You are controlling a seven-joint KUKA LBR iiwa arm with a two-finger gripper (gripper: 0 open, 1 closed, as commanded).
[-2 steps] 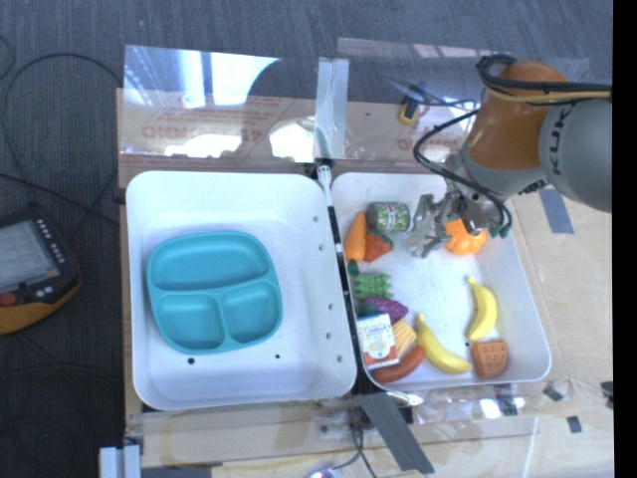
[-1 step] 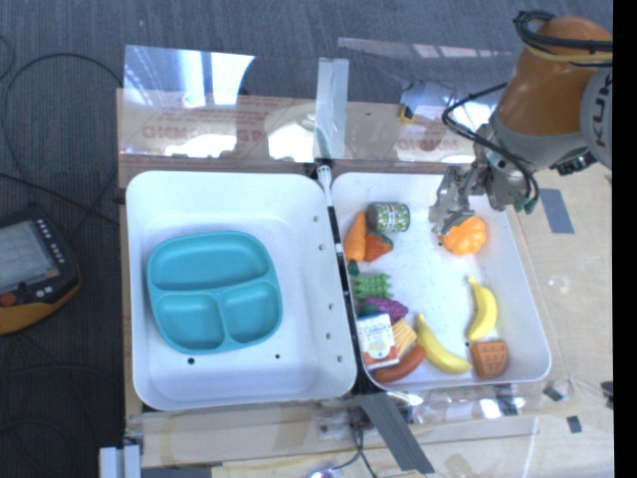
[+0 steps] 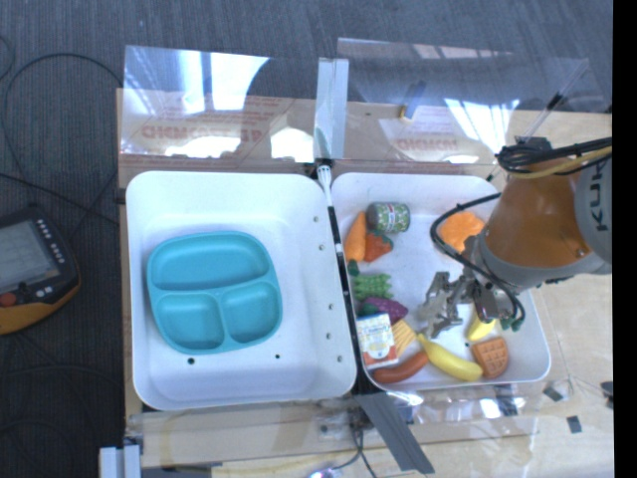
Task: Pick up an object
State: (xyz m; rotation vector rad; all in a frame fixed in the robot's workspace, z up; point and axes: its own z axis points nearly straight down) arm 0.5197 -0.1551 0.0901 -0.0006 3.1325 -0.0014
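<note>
I see the gripper (image 3: 441, 307) low in the right bin (image 3: 528, 366) — above the banana (image 3: 450, 358) — grip state I can't tell.

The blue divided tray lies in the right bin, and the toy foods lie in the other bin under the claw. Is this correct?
Not quite. The camera view shows the blue divided tray in the left bin, not the right one. The toy foods, such as the banana, do lie in the other bin under the claw.
</note>
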